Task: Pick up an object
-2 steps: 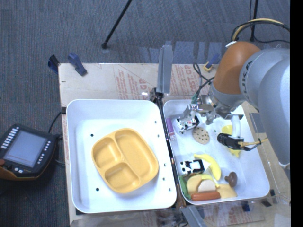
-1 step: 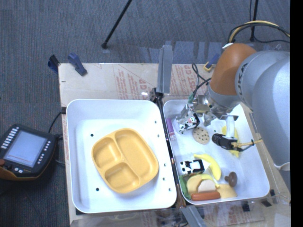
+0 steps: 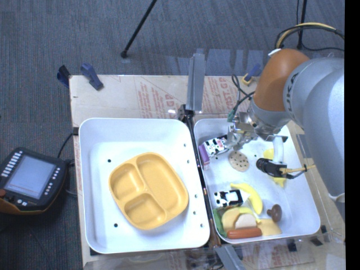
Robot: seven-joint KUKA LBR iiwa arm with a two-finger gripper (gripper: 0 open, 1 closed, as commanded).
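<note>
My gripper (image 3: 235,143) hangs low over the back left part of the right bin (image 3: 306,204), under the orange wrist band. It is just above a round chocolate-chip cookie (image 3: 238,161) and right beside a black-and-white cow-patterned block (image 3: 214,146). Nothing visibly sits in its grasp. A purple piece (image 3: 204,155) lies against the bin's left wall. Toward the front lie a banana (image 3: 251,196), a second cow-patterned block (image 3: 228,197), a brown piece (image 3: 274,211), a pale green fruit (image 3: 229,216), a bread slice (image 3: 246,220), a sausage (image 3: 243,233) and a yellow wedge (image 3: 271,228).
The left bin (image 3: 95,151) holds a yellow divided plate (image 3: 148,190). A grey upright post (image 3: 196,86) stands behind the wall between the bins. A handheld control pendant (image 3: 28,179) lies on the floor at the left. The arm covers the right bin's back right corner.
</note>
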